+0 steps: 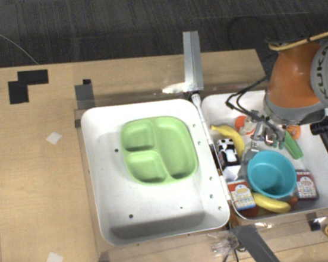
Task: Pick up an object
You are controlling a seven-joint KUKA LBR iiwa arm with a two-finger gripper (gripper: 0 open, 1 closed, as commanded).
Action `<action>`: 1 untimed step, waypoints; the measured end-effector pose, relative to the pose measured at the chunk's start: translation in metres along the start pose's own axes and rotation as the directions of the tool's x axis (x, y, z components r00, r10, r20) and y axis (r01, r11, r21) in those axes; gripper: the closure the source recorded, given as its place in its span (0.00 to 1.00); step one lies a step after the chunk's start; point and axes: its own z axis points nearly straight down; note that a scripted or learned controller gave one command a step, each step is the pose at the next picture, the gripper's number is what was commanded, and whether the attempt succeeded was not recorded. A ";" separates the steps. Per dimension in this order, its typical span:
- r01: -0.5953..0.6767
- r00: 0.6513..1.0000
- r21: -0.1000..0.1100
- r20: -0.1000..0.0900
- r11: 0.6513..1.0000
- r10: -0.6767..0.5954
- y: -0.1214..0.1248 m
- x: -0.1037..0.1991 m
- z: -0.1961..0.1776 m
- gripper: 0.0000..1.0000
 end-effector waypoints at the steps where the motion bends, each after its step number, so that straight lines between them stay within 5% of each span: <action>1: -0.287 0.958 0.008 0.019 0.958 0.287 0.004 0.032 -0.004 0.00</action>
